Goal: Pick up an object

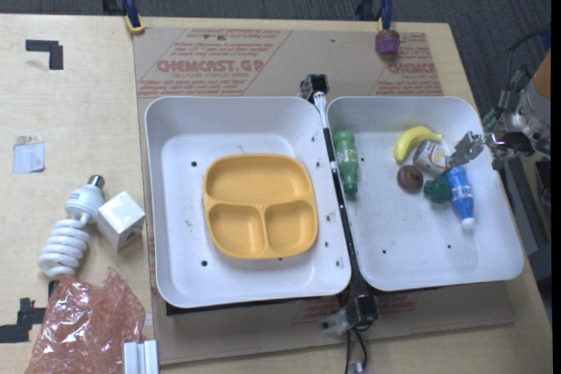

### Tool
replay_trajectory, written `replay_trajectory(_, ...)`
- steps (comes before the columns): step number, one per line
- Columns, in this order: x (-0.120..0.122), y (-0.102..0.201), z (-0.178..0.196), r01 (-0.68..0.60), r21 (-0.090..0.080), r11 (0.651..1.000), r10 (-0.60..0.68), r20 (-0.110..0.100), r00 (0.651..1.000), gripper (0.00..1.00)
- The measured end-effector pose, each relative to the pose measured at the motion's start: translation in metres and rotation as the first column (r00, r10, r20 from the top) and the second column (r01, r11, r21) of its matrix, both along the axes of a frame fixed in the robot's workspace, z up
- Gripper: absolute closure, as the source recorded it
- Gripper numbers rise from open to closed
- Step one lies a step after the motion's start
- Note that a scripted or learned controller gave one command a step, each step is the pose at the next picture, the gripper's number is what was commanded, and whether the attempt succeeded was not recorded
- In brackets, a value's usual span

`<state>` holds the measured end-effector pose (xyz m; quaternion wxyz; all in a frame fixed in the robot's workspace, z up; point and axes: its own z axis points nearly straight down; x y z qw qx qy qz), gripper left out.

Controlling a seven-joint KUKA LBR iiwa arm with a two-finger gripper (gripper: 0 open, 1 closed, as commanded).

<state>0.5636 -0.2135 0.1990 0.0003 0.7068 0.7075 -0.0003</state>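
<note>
The blue bottle (pixel 459 194) lies tilted in the right bin (pixel 421 267) — banana (pixel 415 140) and can (pixel 431 158) just left; claw (pixel 469 147) open, holding nothing.

Left shallow white bin (pixel 166 188): yellow three-compartment plastic tray (pixel 260 206) at centre. Right shallow white bin (pixel 412 263): green plastic bottle (pixel 345 160) along the left wall; yellow banana (pixel 415 141) behind a brown round object (pixel 409 179); blue plastic bottle (pixel 460 195) to their right. Bench left of both bins: white spiral light bulb (pixel 70 228) beside a small white box (pixel 121 219).
</note>
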Motion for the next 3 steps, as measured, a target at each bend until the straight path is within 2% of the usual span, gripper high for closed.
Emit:
replay_trajectory(1,0.016,0.013,-0.096,0.001,-0.001,1.0,-0.001,0.002,1.0,0.0)
replay_trajectory(2,-0.033,0.071,-0.107,0.002,0.001,1.0,-0.002,0.0,1.0,0.0)
replay_trajectory(3,-0.031,0.07,-0.096,0.003,-0.001,1.0,-0.003,0.004,1.0,1.0)
